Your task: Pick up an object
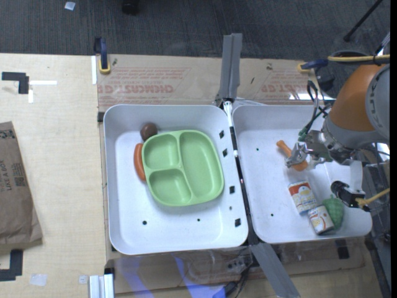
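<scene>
The two shallow white bins (124, 228) look like smooth moulded plastic with a soft sheen. The green three-compartment plate (183, 166) is smooth, slightly glossy plastic. The pale bench top (49, 166) looks like matt light wood, and the brown sheet behind the bins (155, 82) is matt printed cardboard. The brown bag (15, 185) is creased matt paper. The dark floor (186, 11) looks like rough carpet.

The gripper (296, 159) sits low in the right bin (267, 185), at a small orange object (284, 146), possibly a carrot. Nearby lie two small cartons (302, 197). The left bin (124, 222) holds a green divided plate (183, 166).
</scene>
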`<state>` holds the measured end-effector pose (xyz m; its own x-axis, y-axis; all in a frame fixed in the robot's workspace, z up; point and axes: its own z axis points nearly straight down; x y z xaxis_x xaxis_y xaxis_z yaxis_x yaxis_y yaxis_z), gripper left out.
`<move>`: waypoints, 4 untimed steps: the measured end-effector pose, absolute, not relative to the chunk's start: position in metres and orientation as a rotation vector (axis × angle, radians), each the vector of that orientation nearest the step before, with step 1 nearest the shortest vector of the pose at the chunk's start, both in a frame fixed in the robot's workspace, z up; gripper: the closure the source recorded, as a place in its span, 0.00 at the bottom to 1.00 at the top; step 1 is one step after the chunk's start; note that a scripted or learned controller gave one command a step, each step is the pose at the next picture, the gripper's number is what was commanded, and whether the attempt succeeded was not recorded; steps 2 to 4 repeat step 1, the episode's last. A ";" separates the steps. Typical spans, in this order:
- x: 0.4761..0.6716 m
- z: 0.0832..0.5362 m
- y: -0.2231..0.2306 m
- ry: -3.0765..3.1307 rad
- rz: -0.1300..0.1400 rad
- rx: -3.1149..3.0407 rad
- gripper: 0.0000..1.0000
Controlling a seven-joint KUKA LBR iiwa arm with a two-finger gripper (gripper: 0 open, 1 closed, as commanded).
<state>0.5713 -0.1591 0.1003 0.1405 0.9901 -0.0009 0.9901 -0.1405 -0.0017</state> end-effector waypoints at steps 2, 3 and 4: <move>0.540 0.257 -0.095 -2.016 0.005 -2.409 1.00; 0.540 0.257 -0.095 -2.016 0.005 -2.409 1.00; 0.540 0.257 -0.095 -2.016 0.005 -2.409 1.00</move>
